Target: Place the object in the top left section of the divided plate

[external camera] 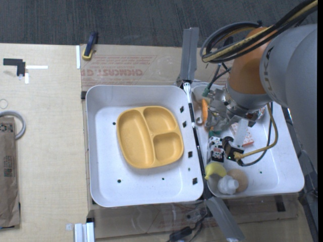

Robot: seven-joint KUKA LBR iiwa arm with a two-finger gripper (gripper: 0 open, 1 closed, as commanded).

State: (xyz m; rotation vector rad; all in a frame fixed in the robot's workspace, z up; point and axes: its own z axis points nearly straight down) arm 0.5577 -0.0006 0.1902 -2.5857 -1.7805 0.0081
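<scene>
A yellow divided plate (150,135) lies in the left bin (101,135), its three sections bare. The gripper (220,116) hangs low over the left part of the right bin (282,170), under the arm's orange band. An orange carrot-like piece (205,110) lies just left of it by the bin wall. Nearer the front lie a small black and white item (216,149), a yellow piece (214,171) and a tan round thing with a white top (232,182). The wrist hides what is under the gripper.
A grey divider bar (190,54) runs between the two bins. Cables loop from the arm over the right bin. A red and white packet (248,141) lies under the wrist. A blue and yellow tool (90,46) rests on the cardboard at the back.
</scene>
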